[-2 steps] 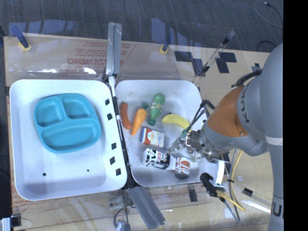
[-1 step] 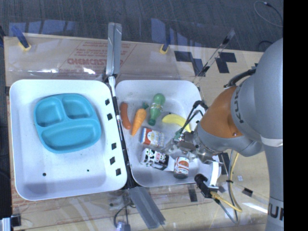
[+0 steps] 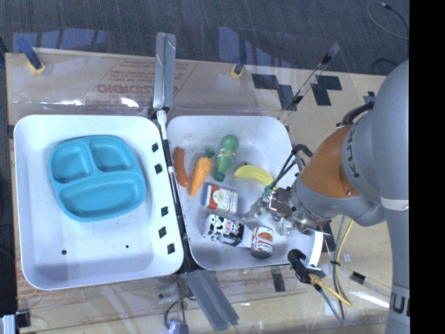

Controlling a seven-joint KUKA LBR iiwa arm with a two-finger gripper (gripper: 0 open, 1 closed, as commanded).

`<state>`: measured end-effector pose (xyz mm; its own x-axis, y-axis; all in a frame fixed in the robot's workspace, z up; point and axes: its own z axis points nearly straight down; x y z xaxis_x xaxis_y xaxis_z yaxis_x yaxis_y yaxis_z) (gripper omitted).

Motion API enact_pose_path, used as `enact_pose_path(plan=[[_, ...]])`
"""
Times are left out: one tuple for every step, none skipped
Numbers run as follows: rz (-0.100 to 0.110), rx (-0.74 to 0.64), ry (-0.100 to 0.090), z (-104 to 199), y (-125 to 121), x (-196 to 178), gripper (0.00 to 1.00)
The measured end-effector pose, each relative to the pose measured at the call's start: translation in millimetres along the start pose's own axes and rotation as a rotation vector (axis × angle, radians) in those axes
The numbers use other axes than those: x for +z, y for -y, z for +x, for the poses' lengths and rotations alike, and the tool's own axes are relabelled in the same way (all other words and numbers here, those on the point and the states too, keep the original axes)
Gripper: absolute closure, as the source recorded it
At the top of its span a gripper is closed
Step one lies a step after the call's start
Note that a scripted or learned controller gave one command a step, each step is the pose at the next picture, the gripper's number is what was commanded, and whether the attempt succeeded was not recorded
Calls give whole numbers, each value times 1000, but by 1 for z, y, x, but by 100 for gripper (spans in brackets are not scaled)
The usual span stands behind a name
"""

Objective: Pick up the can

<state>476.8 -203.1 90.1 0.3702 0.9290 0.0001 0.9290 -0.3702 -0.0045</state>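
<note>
**Reaching into the right bin, gripper above the can**

Hanging over the right bin (image 3: pixel 278 134), the gripper (image 3: pixel 272 211) sits low at the bin's front right, just above and beside the can (image 3: pixel 262 242). Gripper state: cannot tell, the wrist hardware blocks it. Nothing visibly held.

The can is red and white, standing near the front wall of the right bin, close to the gripper but whether they touch is unclear.

Other stuff in the right bin: a black-and-white carton (image 3: pixel 223 229) left of the can, near it; a red-and-white carton (image 3: pixel 220 199) just behind that one; a banana (image 3: pixel 253 175) by the gripper's far side; a green bottle (image 3: pixel 225 155) toward the back; a carrot (image 3: pixel 199 175) tilted next to a sausage (image 3: pixel 181 167) along the left wall.

Left bin (image 3: pixel 42 256) holds a blue divided tray (image 3: pixel 97 176), lying flat, toward the back.

Both bins side by side on the desk (image 3: pixel 90 82). The grey arm (image 3: pixel 375 158) with orange band comes in from the right.
</note>
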Motion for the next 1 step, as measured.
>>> enact_pose_path(plan=[[3,-36,-1,32,13,1,0]])
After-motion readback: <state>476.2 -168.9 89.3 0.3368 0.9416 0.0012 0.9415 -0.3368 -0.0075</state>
